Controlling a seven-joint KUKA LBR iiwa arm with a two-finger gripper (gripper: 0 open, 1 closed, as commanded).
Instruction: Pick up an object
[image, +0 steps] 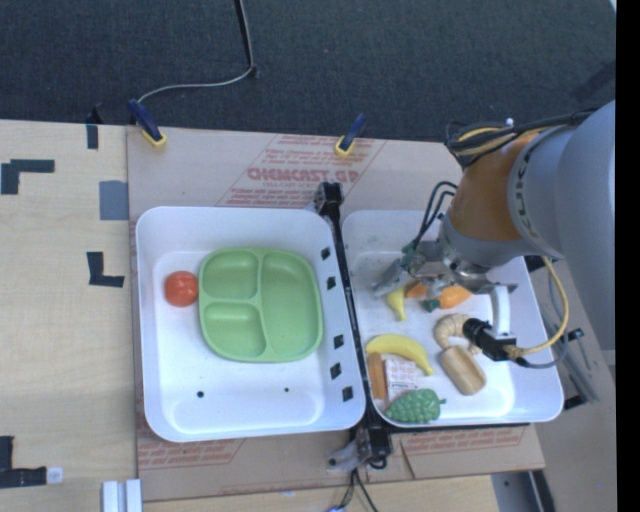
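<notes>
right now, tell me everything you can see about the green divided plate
The green divided plate is a pale green, plastic-looking tray with rounded corners and three compartments, one long at the right and two smaller at the left. It lies flat in the left white bin, slightly turned, with nothing in its compartments. A small red tomato-like ball sits just off its left edge.
</notes>
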